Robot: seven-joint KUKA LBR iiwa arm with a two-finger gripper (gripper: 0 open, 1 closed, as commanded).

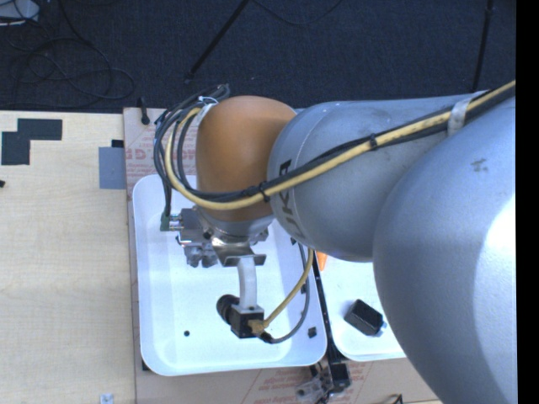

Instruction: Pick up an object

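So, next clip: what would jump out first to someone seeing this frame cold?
The grey arm dominates, sweeping in from the right and covering much of the right bin, with its orange band at the centre of the view. Its gripper hangs over the left white bin. A small black block lies in the uncovered strip of the right bin, beside the arm.

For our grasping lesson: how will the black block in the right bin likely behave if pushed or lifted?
The block looks stiff with flat faces, so it should slide, not roll. It lies flat in the right bin, so tipping seems unlikely. Small, probably light.
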